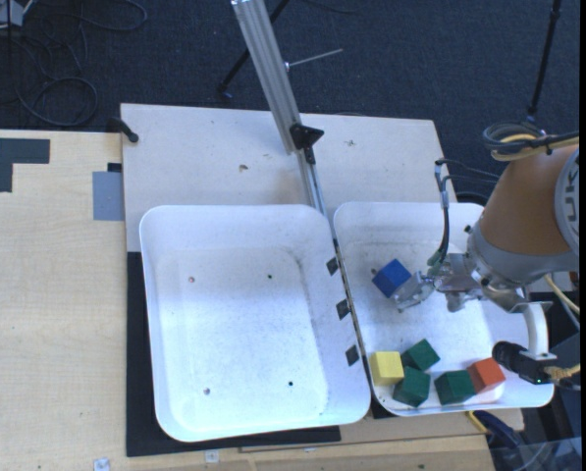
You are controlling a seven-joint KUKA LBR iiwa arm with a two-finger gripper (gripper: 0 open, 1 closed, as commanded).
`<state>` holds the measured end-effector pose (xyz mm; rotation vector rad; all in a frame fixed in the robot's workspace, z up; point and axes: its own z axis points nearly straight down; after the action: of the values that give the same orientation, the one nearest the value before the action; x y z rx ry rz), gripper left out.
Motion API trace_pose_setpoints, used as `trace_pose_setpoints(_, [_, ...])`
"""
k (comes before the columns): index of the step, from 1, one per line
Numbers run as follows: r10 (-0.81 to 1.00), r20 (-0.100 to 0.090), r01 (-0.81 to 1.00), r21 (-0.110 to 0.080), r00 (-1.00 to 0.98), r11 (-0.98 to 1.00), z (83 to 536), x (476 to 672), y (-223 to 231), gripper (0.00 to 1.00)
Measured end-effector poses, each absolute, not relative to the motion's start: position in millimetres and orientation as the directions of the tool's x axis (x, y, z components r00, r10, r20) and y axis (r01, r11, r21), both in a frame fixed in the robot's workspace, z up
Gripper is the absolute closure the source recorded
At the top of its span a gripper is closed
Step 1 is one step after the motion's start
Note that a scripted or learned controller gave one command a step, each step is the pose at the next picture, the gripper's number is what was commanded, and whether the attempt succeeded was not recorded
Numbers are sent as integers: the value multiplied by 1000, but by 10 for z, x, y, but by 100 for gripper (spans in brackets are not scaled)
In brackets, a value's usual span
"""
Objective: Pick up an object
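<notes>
My gripper (410,293) is low inside the right bin (410,226), reaching in from the right. A blue cube (391,277) lies just up and left of its tip, touching or nearly touching it. Along the bin's front edge lie a yellow cube (388,366), three green cubes (421,353) (411,388) (453,387) and an orange-red cube (487,373). None of these front cubes is near the gripper.
The left bin (165,253) sits beside the right one, with small black clips (343,308) along their shared rim. A slanted metal rail (273,77) rises behind the bins. The arm's grey and orange body (528,214) overhangs the right bin's right side.
</notes>
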<state>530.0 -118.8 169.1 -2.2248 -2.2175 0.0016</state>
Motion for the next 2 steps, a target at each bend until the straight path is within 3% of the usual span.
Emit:
trace_pose_setpoints(1, [1000, 3, 1000, -10, 2, -2, 1130, 4927, -1232, 0])
trace_pose_setpoints(2, [1000, 0, 1000, 2, -3, 3, 920, 5687, -985, 0])
